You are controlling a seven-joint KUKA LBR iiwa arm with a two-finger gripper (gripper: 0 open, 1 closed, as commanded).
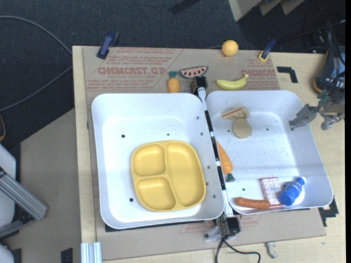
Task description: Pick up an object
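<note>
A cardboard-topped bench (137, 70) bears two bins; the gripper (313, 118) hangs open, holding nothing, over the right bin's (307, 147) right rim, well apart from the bottle (291, 191).

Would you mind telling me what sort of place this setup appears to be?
Probably a robotics lab bench for grasping trials: two white bins side by side, toy food such as a banana, and an end effector at the right bin's edge.

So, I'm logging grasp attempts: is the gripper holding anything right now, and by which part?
Nothing is held. The gripper hangs open over the right bin's far right rim, with no object between its fingers.
</note>
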